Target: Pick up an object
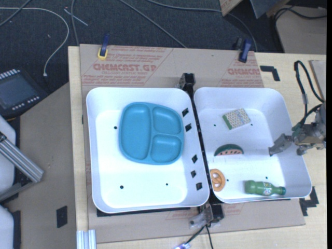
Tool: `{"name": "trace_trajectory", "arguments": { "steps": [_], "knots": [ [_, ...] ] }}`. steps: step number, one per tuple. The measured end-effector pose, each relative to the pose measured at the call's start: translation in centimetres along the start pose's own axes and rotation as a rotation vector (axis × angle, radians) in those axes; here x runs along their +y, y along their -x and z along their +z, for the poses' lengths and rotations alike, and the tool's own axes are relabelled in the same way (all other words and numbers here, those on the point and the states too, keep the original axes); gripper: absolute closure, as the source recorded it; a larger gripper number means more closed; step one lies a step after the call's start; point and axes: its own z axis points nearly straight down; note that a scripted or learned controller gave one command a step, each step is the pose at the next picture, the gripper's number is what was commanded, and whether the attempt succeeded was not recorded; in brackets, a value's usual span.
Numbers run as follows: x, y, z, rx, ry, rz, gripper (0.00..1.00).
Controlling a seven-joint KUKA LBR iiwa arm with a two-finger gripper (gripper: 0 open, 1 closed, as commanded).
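Note:
The right bin point(275, 100) holds a speckled green-and-white block point(236, 119), a toy watermelon slice point(229, 150), a brown pretzel point(217, 179) and a green bottle point(264, 188) lying on its side. My gripper point(291, 146) hangs at this bin's right wall, open, with nothing between its fingers. One finger point(277, 146) points left toward the watermelon slice, which is well apart from it. The bottle lies below and a little left of the gripper.
A blue divided plate point(151, 134) lies in the left bin point(104, 180). A black-clipped divider point(193, 139) separates the two bins. Cables point(306, 87) run along the bench at the right, beside the arm.

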Motion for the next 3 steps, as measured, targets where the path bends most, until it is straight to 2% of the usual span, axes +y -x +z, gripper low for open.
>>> {"name": "trace_trajectory", "arguments": {
  "steps": [1, 2, 3],
  "knots": [
    [0.3, 0.0, -0.6, -0.004, 0.012, -0.004, 0.0],
    [0.4, -0.6, 5.6, 0.0, 0.006, -0.004, 0.0],
    [0.3, -0.6, 10.3, -0.001, 0.008, -0.004, 0.0]
  ]
}}
